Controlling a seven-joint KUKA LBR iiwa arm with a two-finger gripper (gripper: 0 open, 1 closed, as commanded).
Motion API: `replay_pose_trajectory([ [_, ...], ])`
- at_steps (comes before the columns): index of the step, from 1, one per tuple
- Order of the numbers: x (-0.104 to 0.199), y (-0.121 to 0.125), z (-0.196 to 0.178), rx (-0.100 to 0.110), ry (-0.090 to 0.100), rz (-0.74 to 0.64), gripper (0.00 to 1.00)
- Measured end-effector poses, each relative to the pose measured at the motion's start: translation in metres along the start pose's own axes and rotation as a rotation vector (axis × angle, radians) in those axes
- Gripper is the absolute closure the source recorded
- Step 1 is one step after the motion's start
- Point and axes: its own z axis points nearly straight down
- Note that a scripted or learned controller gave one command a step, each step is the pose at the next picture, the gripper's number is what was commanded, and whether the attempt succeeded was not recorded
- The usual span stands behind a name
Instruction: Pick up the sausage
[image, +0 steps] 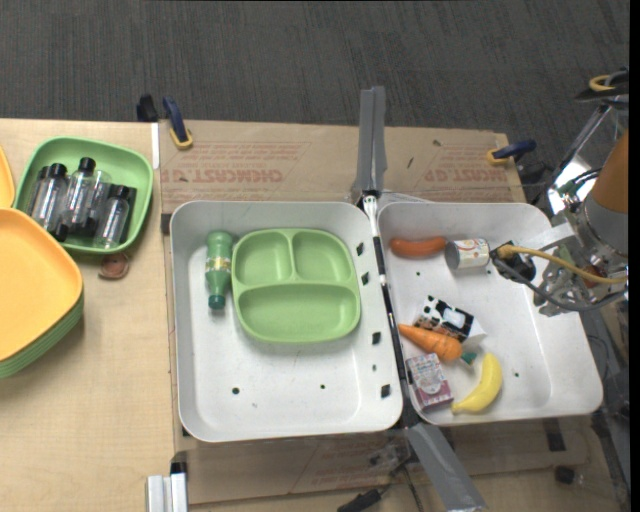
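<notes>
Currently: slim red-orange sausage (418, 245), upper left of right-hand white bin (560, 395). Small grey-white can (467, 254) just beside it, between sausage and claw (562, 292). Lower down: orange carrot (432, 340), yellow banana (482, 385). Claw at the frame's right edge; grip state cannot be told.

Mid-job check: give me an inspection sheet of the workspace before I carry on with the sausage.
surface: left bin and right bin, white, side by side on cardboard.
job's things: sausage lies at the right bin's far left corner, untouched.
clutter: right bin: can, carrot, banana, packet, black-and-white item; left bin: green plate, green bottle.
grippers: gripper over the right bin's right side, apart from the sausage.
cables: yellow cable at the wrist.
surroundings: green tray of bottles, orange plates, clamps.
</notes>
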Motion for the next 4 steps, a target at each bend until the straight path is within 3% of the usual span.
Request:
replay_pose_trajectory([
  [4,-0.002,0.005,-0.030,0.002,-0.017,-0.007,1.00],
])
